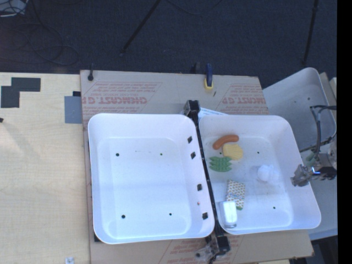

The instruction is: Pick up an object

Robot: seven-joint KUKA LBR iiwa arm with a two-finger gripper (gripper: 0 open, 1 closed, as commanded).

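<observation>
Lying in the right bin (286,126), six objects: one orange sausage-shaped toy (225,141), one yellow block (232,152) touching it, one green ridged piece (220,164) just beside, one patterned packet (236,193), one white cup-like item (229,213) near the front wall, one pale round thing (265,173), too washed out for naming. Sitting alongside, a second white bin (104,128), both resting on cardboard (137,95) over the tabletop (38,191). Hovering outside the right bin's rim, the tool (303,175), small and blurred; whether spread or closed, impossible to tell.
</observation>
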